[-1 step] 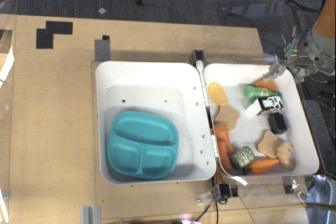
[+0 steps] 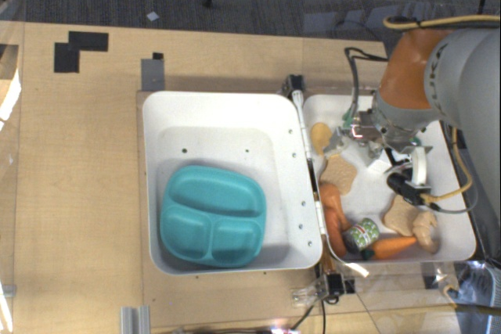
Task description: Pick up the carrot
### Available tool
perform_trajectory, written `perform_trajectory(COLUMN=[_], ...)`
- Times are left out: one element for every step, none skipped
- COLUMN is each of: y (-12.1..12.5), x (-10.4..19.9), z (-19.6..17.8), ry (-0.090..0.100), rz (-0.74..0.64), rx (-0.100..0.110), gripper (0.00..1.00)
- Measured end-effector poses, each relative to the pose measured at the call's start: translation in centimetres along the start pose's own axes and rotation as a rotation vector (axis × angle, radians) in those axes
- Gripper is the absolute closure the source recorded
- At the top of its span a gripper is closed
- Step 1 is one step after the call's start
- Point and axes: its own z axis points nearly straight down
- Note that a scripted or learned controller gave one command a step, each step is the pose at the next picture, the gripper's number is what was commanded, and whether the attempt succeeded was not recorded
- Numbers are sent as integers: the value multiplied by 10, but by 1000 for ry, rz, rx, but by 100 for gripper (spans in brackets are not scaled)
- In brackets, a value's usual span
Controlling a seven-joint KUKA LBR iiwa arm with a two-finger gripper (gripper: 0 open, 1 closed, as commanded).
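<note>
The carrot (image 2: pixel 394 246) lies along the lower edge of the right bin (image 2: pixel 462 235), at the lower right of the frame, pointing right toward a pale ginger-like lump (image 2: pixel 424 229). Its left end touches a small green can (image 2: pixel 362 235). Left of the can, a second orange piece (image 2: pixel 334 217) runs up the bin's left wall. Above it sits a slice of bread (image 2: pixel 339 173), and higher still a yellowish lump (image 2: pixel 321 135). Another bread piece (image 2: pixel 401 218) rests just above the carrot. The hand (image 2: pixel 368 138) hovers over the bin's upper middle, well apart from the carrot; whether it is spread or pressed together I cannot tell. The left bin (image 2: pixel 211 109) holds a teal tray (image 2: pixel 213 215) on the desk (image 2: pixel 78 184).
</note>
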Motion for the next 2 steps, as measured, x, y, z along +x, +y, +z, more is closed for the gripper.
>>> perform_trajectory(y=[-77,-82], x=[17,57], z=[-83,-82], ry=[-6,-6], rz=[52,-65], rx=[-21,-14], gripper=[0,0])
